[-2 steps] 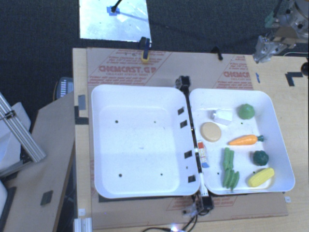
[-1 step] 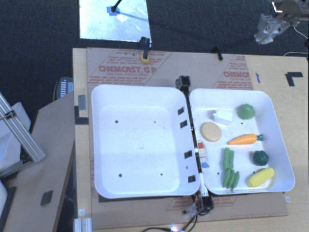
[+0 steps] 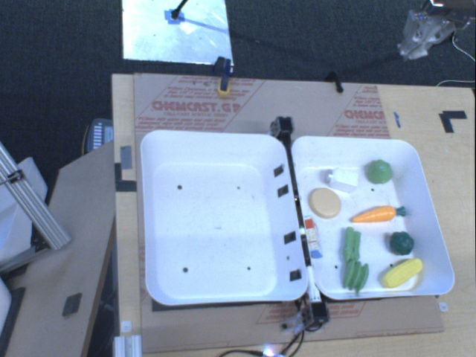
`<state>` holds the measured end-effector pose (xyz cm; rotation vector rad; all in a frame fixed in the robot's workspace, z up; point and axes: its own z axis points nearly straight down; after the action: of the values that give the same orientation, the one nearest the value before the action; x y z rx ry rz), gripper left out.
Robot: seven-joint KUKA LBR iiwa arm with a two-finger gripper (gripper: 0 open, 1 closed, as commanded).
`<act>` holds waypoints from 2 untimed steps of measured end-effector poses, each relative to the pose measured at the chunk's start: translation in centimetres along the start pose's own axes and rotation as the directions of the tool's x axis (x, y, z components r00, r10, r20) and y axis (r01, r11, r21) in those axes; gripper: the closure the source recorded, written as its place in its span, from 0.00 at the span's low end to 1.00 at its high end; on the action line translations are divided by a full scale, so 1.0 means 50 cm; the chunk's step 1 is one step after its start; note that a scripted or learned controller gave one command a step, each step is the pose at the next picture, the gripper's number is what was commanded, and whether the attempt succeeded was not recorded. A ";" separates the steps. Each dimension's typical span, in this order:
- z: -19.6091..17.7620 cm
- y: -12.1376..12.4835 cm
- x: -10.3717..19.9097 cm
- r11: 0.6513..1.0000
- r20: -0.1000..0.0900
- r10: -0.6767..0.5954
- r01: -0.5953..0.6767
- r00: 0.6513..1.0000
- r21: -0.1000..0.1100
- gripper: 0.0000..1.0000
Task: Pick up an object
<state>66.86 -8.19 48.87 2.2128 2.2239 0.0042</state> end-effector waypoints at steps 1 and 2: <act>-0.058 0.000 0.011 1.000 0.000 0.000 0.000 1.000 0.000 1.00; -0.081 0.000 -0.003 1.000 0.001 0.005 -0.005 1.000 0.000 1.00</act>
<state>66.84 -8.33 52.90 2.2178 2.2185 0.0028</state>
